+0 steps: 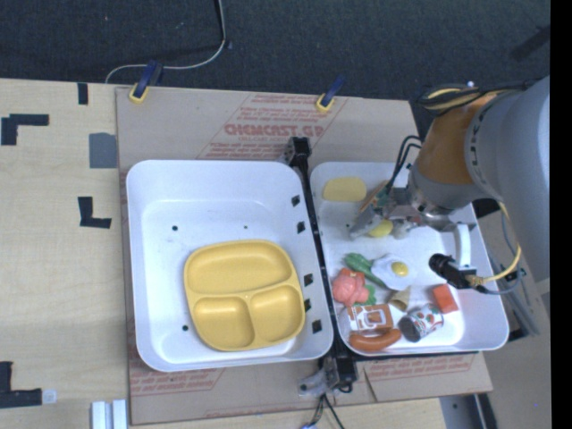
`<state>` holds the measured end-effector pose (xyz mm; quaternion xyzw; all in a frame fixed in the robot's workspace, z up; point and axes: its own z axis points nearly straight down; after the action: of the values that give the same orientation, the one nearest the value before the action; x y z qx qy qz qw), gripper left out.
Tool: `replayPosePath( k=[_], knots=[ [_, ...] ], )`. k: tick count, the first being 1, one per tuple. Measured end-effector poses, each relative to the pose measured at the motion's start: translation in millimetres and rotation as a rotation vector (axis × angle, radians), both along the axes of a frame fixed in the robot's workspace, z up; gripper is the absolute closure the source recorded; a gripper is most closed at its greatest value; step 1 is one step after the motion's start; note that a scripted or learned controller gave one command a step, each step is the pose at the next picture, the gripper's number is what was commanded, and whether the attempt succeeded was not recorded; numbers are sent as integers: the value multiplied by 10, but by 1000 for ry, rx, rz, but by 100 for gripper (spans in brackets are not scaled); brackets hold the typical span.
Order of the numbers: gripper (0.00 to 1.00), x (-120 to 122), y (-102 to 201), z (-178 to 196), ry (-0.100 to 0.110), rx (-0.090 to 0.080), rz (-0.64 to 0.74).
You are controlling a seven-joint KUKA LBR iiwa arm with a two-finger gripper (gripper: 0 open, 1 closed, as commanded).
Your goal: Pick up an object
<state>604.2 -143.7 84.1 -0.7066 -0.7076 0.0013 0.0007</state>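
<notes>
My gripper (374,219) reaches down into the back part of the right bin (474,329), its fingers close around a small yellow piece (382,231). A pale yellow oval item (344,189) lies just behind it. Toward the front of that bin lie a fried egg (393,269), a green leafy piece (359,263), a pink-red item (349,287), a sausage (375,338), a small can (422,323) and an orange block (445,298). The arm hides part of the bin's right side.
The left bin (152,186) holds a yellow three-compartment tray (241,293). A black divider (308,231) runs between the bins. Both bins sit on a cardboard sheet (223,123) clamped at the back edge. A black cable hangs near the right bin's edge (456,271).
</notes>
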Motion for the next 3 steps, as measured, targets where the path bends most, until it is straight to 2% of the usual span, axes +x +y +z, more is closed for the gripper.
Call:
replayPosePath(
  k=[1,2,3],
  knots=[
    [0,620,45,-18,17,3,-1],
    [0,354,-13,10,-2,-1,-1],
    [100,365,-8,108,-3,-1,1]
  ],
)
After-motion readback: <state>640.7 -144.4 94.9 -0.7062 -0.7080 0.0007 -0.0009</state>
